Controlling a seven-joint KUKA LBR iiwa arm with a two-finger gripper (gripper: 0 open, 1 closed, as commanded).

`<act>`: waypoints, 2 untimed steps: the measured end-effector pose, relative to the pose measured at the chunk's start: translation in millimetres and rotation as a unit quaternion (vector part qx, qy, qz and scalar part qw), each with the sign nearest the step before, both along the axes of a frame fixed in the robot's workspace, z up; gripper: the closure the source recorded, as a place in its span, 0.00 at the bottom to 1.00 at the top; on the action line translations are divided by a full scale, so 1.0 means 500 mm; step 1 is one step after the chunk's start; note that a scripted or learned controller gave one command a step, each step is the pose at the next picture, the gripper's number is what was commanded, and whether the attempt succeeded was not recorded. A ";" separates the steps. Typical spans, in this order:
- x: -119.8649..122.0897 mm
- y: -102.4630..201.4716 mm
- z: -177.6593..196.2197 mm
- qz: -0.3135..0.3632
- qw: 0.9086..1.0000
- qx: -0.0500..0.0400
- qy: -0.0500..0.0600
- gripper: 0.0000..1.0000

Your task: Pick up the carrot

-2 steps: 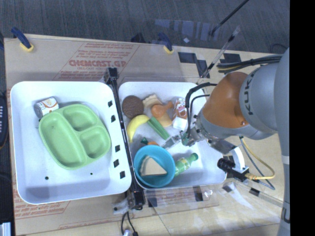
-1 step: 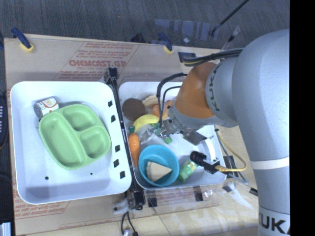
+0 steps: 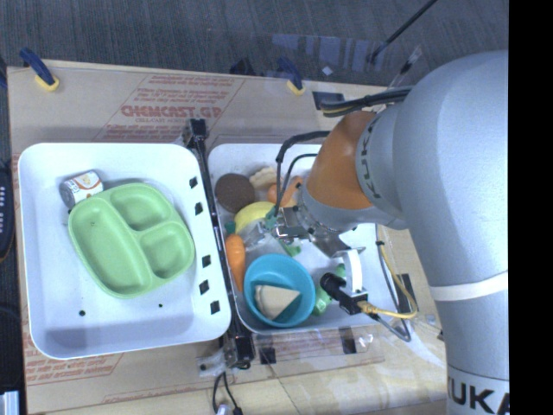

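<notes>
So I'm at the reaching-in stage, nothing grabbed yet as far as I can judge. My claw (image 3: 285,225) sits low in the right-hand shallow white plastic bin (image 3: 251,156), and honestly I can't tell if it's open or closed from up here. The small tapered orange carrot (image 3: 235,258) lies against that bin's left wall, just left of the round glossy blue bowl (image 3: 278,290) and below the smooth yellow lemon-shaped thing (image 3: 252,214). Next I'd need to shift left and line up across its narrow body. It looks slick and rounded, so it could roll out of a sloppy pinch.
</notes>
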State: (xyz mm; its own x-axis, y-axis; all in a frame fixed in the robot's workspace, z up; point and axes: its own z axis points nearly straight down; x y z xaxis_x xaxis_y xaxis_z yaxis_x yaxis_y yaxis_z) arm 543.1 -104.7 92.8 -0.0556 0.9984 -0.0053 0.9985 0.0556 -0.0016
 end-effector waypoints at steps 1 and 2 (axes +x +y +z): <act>0.001 0.000 0.019 0.004 1.000 0.000 0.002 1.00; -0.059 -0.017 0.016 0.135 0.991 -0.006 -0.025 1.00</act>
